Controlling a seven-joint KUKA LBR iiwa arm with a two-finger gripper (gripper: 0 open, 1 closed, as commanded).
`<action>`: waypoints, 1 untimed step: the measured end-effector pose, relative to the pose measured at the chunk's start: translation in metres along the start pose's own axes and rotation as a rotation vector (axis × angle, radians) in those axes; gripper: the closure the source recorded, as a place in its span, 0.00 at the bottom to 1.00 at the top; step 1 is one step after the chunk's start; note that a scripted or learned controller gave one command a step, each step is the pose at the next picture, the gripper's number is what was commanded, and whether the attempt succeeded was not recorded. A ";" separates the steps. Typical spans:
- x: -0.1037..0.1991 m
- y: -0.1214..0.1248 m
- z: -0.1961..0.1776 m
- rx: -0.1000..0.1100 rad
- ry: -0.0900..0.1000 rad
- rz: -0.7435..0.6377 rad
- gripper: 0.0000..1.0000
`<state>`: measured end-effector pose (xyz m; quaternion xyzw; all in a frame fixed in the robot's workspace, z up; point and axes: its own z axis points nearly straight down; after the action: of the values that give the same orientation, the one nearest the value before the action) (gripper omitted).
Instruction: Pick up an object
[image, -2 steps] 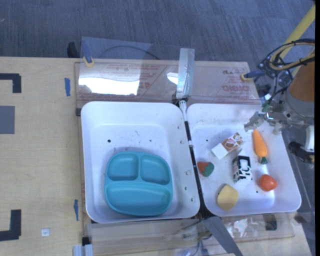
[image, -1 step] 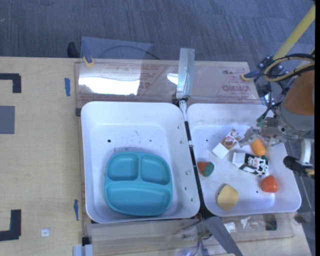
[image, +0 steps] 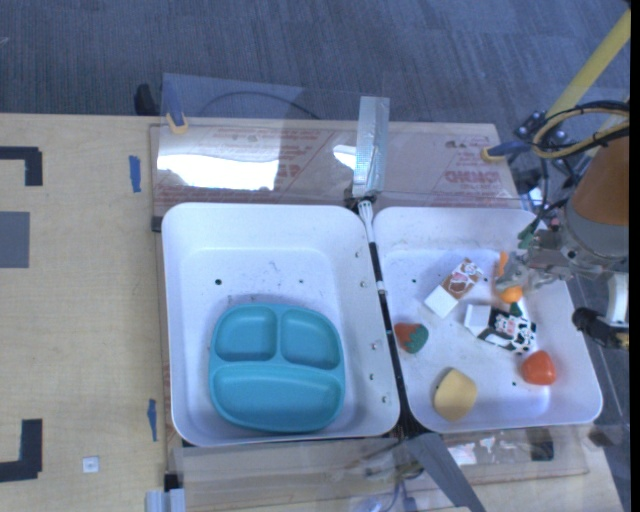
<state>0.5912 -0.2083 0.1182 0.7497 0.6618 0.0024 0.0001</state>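
Faint red print, nothing legible

The clear sheet (image: 300, 160) behind the two bins carries reddish lettering at its left part and near its right end, seemingly upside down and too blurred to read; no other text can be made out.

Two bins are sitting side by side on the table (image: 70, 330), touching along their inner edges. The left bin (image: 190, 300) is holding a divided tray (image: 277, 368), which is lying toward the bin's front. The right bin (image: 420, 245) is holding several small things. A rounded block (image: 455, 393) is lying near the front. A small ball (image: 411, 337) is resting left of centre, close to the dividing edge. A printed carton (image: 509, 330) is lying right of centre, with a round fruit (image: 539, 369) just in front of it and to its right. A small box (image: 453, 287) is lying behind the centre. The arm (image: 600, 215) is reaching in from the right, over the right bin's far right side.
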 end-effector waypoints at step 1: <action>-0.002 0.013 -0.019 0.002 -0.005 0.191 1.00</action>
<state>0.6042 -0.2125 0.1370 0.8092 0.5875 0.0002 0.0008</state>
